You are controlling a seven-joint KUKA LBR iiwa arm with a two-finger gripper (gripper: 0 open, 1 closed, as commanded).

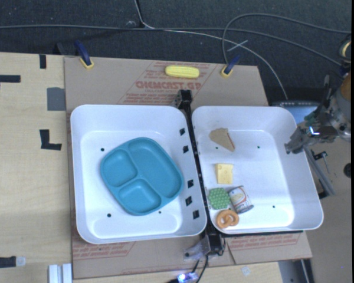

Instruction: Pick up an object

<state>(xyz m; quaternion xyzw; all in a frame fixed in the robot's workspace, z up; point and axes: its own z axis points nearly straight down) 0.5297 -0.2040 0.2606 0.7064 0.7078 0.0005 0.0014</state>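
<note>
I have not picked anything up yet, so the whole job is left to do. My end effector (299, 139) hangs at the right rim of the right white bin (283, 175), near its top corner, and I judge it is above the bin and not down inside it. It is dark and small in this view, so I cannot tell if it is open or closed, and I see nothing in it. The things I could take all lie in the right bin, well apart from me. There is a tan wedge-shaped piece (222, 138) near the top. Below it is a small yellow square block (224, 173). Lower down, close together by the bottom edge, are a green round bumpy thing (219, 198), a little tin can lying on its side (241, 198), and a small orange ring like a pretzel (227, 219). The left white bin (88, 158) has a blue plastic tray with three sections (141, 175) in it. My arm comes in from the right, and my wrist sits just outside the bin. I think I must move left and go down to reach a thing.
</note>
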